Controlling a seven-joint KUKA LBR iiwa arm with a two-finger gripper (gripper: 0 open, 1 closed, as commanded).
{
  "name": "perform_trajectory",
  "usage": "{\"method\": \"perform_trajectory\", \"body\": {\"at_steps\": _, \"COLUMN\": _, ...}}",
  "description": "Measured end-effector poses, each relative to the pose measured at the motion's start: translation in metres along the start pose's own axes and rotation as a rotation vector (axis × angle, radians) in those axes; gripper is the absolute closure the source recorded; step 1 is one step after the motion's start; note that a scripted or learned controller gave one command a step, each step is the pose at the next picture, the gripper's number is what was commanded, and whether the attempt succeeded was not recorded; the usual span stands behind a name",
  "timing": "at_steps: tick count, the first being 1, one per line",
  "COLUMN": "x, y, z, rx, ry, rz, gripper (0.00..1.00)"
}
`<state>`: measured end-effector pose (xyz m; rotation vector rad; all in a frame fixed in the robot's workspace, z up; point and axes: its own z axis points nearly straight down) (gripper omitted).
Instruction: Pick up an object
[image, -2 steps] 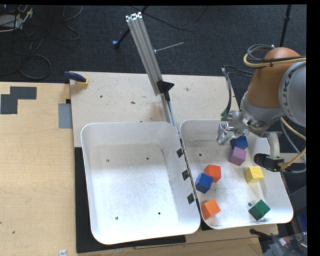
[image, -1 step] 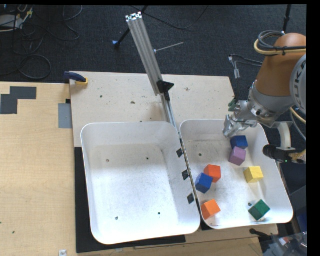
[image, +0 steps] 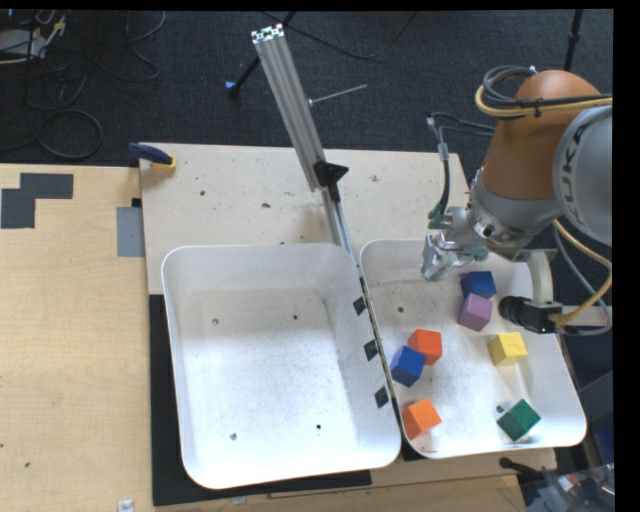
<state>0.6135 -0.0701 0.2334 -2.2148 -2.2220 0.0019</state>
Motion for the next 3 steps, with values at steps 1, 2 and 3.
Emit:
{"method": "perform_trajectory", "body": {"at_steps": 1, "x": 0.052, "y": -0.006, "z": -0.008, "rx": 0.0, "ry": 0.001, "rz": -0.001, "gripper": 1.0}}
{"method": "perform_trajectory", "body": {"at_steps": 2, "x": 0.105, "y": -0.029, "z": -0.005, "rx": 0.002, "ry": 0.0, "rz": -0.001, "gripper": 1.0}}
{"method": "perform_trajectory", "body": {"at_steps": 3, "x": 0.16, "y": -0.045, "z": 0.003, "rx": 0.003, "ry": 0.0, "rz": -0.001, "gripper": 1.0}}
